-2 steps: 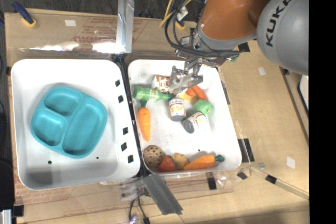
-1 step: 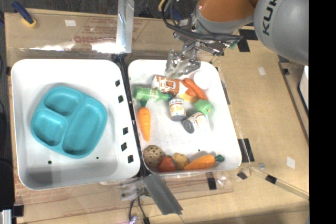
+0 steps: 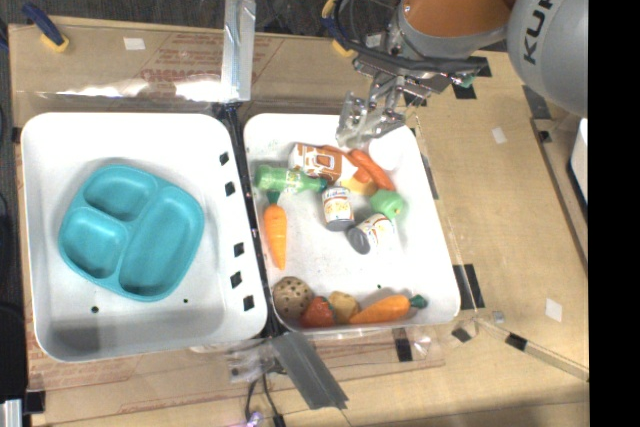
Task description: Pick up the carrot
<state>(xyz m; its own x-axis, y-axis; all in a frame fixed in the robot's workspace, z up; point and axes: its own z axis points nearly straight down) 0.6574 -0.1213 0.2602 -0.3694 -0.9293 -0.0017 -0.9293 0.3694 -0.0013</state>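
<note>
The camera view looks down at a slant on a bench with two shallow white bins side by side. The left bin [image 3: 40, 215] holds a teal divided plate [image 3: 130, 230]. The right bin [image 3: 440, 245] is crowded with toy food.

There are three carrot-like pieces in the right bin. One carrot [image 3: 275, 233] stands alone near the left wall, pointing down, with bare floor around it. A second carrot [image 3: 385, 308] lies along the front wall, touching a small potato [image 3: 343, 303], which sits beside a strawberry [image 3: 317, 312] and a brown ball [image 3: 291, 293]. A third orange piece [image 3: 369, 169] lies at the back, touching a small carton [image 3: 318, 160].

The gripper [image 3: 362, 125] hangs over the back edge of the right bin, just above that third orange piece. Its metal fingers [image 3: 350, 128] look parted, with nothing visibly between them.

Nearby are a green bottle [image 3: 288, 180], a can [image 3: 338, 206], a green apple [image 3: 389, 205] and a second can [image 3: 372, 232] lying on its side.

Judging the risks: the orange piece under the gripper is wedged against the carton and the back wall, so the fingers could land on the carton, push it aside, or close on both at once. The rounded, tapered shape could also slip out under a squeeze. The lone carrot by the left wall looks like the safer target.
</note>
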